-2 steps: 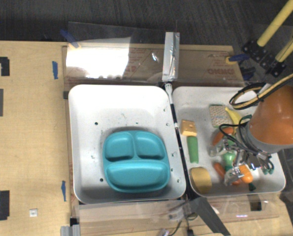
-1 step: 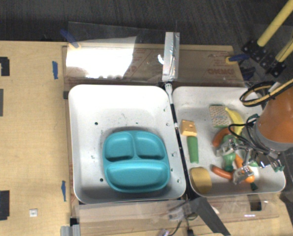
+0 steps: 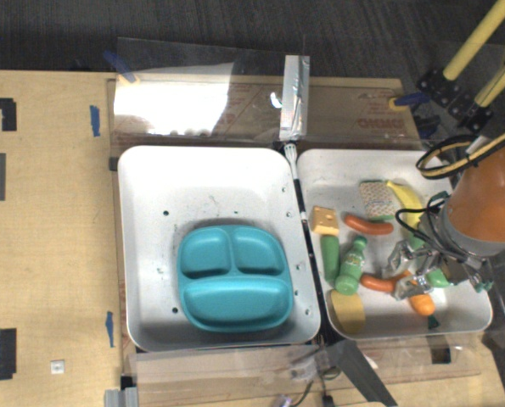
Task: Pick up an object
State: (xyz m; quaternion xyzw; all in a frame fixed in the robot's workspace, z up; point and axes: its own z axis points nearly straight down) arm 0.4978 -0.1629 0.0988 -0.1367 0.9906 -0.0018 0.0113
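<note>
Two white bins sit side by side on the worktop: the left bin carries a teal divided plate, and the right bin carries the toy food. The hand is low in the right bin's near right part, among a small orange carrot-like piece, a green bit and the end of a red sausage; whether it pinches anything cannot be told (metal and toys overlap there). By my reading the pick is at the grasping stage, with no object clearly lifted. Untouched lie a green bottle, a green cucumber, a second sausage and a banana
</note>
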